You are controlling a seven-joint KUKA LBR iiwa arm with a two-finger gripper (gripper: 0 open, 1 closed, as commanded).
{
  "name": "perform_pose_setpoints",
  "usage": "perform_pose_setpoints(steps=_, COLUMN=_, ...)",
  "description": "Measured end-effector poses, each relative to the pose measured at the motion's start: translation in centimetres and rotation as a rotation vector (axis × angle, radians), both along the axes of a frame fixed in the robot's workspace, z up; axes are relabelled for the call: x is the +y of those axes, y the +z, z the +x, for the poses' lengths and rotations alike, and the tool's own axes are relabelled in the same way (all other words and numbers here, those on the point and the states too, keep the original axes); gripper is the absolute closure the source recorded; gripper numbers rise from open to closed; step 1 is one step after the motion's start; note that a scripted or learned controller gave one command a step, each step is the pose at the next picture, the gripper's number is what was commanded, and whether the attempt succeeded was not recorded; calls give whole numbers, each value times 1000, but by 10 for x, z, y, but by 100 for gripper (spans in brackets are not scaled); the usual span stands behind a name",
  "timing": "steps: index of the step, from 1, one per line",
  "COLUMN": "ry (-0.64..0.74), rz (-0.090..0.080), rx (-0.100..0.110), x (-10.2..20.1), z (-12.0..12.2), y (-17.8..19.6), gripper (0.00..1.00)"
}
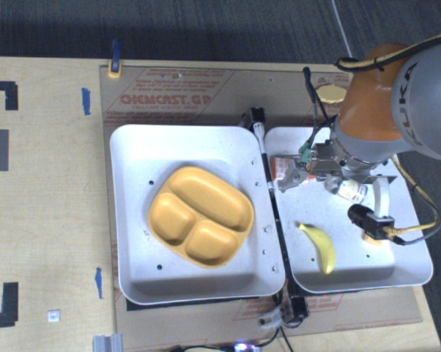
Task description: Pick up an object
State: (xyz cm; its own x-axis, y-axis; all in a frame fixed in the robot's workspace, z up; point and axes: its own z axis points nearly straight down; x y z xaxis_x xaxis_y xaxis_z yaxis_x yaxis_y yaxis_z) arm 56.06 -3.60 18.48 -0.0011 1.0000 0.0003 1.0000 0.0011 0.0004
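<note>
gripper (340, 173) low in right bin (411, 266), jaw state hidden, cannot tell. small white-orange item (350, 190) directly under it. banana (320, 246) near, toward front. yellow 3-compartment tray (200, 215) well apart in left bin (129, 196). no lift evident; pick seems undone.

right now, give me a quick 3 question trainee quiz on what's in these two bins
1. True or false: the banana lies in the left bin.
2. Which bin holds the yellow divided tray? A) left B) right
3. The gripper hangs over the ____ bin.

Key: 1 false, it lies in the right bin; 2 A; 3 right.
</note>
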Motion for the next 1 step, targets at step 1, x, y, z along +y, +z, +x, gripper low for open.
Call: perform_pose_setpoints(steps=1, ry=-2, rz=0, rx=1, x=-42, z=-67, y=0, gripper=0)
